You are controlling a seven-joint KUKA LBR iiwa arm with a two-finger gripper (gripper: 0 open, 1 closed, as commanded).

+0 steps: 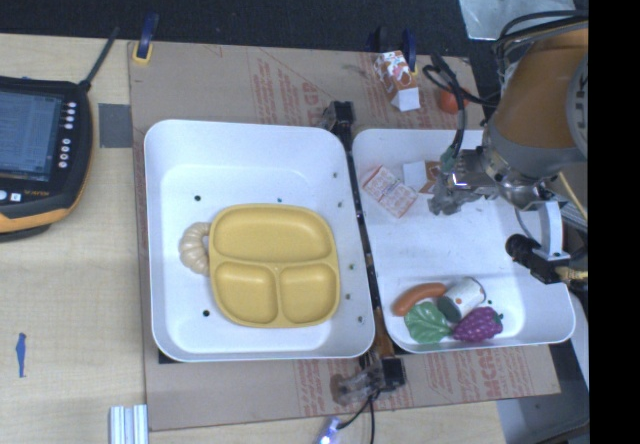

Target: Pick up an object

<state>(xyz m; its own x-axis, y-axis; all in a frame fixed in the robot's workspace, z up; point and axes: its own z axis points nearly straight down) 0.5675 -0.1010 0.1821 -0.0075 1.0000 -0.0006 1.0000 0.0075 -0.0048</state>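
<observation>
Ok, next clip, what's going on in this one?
A grey and orange arm reaches in from the right over the right bin, its gripper low near the upper part, beside a small patterned packet. Nothing is visibly held. A toy sausage, green leaf and purple grapes sit clustered at that bin's near edge. The left bin holds a yellow divided plate.

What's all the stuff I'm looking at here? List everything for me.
Bins: two, white, side by side on the bench.
Divided plate: one, yellow, in the left bin.
Pastry: one, tan, touching the plate's left edge.
Sausage: one, orange, near edge of right bin.
Leafy vegetable: one, green, beside the sausage.
Grapes: one bunch, purple, right of the vegetable.
Packet: one, red and white, far left of right bin.
Handheld screen: one, orange-edged, left of the bench.
Arm: one, grey and orange, over the right bin.
Gripper: one, above the right bin's far part.
</observation>
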